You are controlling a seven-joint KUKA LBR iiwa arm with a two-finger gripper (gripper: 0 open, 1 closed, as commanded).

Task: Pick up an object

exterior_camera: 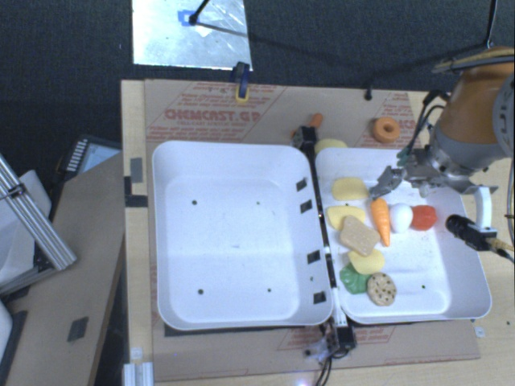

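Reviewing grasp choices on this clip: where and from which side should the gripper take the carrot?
Probably from above, fingers across the carrot at its thicker upper half. It lies flat, long and narrow, tapering downward, with a white egg close on its right, so spacing there looks tight.

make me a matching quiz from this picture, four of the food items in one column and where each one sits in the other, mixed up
Things:
1. Donut
2. Cookie
3. Carrot
4. Tomato

Places:
A. Right bin's near edge, beside the green piece
B. On the board behind the right bin
C. Just right of the egg
D. Between the cracker and the egg

Pairs: 1-B, 2-A, 3-D, 4-C
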